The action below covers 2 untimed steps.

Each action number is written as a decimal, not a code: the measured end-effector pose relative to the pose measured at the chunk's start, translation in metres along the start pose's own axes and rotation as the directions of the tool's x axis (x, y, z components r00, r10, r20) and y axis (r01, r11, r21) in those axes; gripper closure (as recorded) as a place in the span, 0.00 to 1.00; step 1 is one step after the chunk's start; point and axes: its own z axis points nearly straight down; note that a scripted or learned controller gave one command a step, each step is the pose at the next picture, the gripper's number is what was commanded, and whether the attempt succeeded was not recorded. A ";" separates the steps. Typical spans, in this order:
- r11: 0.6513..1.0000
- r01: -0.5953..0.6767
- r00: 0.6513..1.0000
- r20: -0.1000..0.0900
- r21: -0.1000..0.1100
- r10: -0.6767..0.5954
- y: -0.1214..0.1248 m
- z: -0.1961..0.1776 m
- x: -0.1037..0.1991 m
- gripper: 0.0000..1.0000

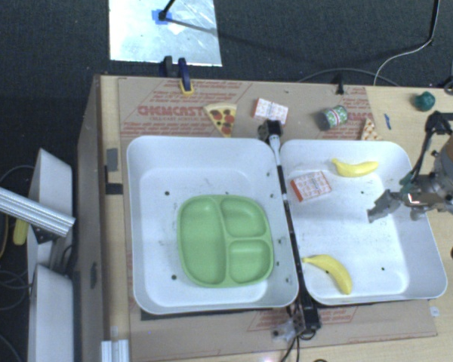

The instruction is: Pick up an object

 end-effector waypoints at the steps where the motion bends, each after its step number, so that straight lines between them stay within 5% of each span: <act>1: 1.000 0.001 1.000 -0.001 0.001 -0.001 0.021 0.059 0.073 0.00; 2: 1.000 -0.002 1.000 0.001 -0.001 0.002 0.062 0.160 0.056 0.00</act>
